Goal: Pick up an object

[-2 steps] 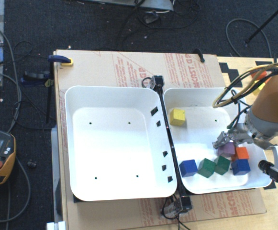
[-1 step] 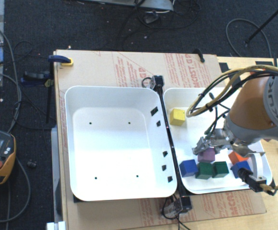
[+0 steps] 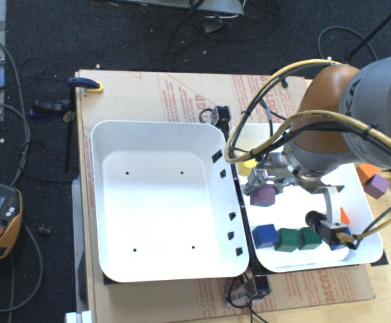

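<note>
The arm hangs over the right bin [image 3: 377, 247] with its jaws low by the purple block [image 3: 265, 195], at nine o'clock from the wrist; whether they are released or clenched cannot be told. Nothing looks lifted yet, so grasp and raise remain. Blue block [image 3: 265, 235] and green blocks [image 3: 299, 239] lie toward six o'clock.

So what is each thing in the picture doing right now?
Grey arm's gripper: low in the right white bin, right over the purple block.
Purple block: resting beneath the gripper.
Blue cube: resting on the bin floor.
Two green cubes: side by side, touching.
Left white bin: upright.
</note>
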